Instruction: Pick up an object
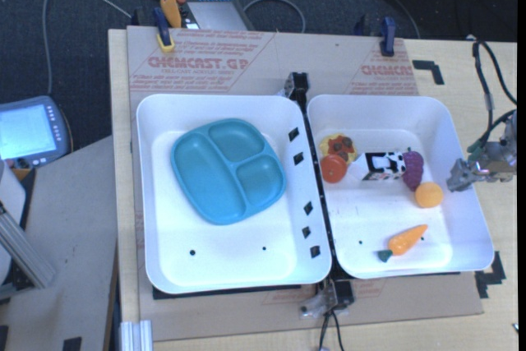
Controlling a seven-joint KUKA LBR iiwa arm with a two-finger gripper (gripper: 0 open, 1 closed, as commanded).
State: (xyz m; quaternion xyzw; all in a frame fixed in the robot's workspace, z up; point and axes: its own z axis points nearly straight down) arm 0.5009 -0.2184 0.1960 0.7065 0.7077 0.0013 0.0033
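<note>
Smooth tapered carrot in glossy right bin, metal pincer at rim, spread unclear

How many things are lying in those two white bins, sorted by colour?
Blue: 1, the divided plate
Orange or red: 3, the carrot, ball, tomato
Yellow with red: 1, the pizza toy
Purple: 1, the grapes
Black and white: 1, the block
Total: 7

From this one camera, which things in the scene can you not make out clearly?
- The hand: small and blurred at the right bin's rim; finger state unreadable.
- The arm: cut off by the right frame edge.
- The black-and-white block: its far end is covered by the purple toy.
- The yellow-red toy: too small to identify, partly behind the tomato.
- The carrot's green end: too small to read.
</note>
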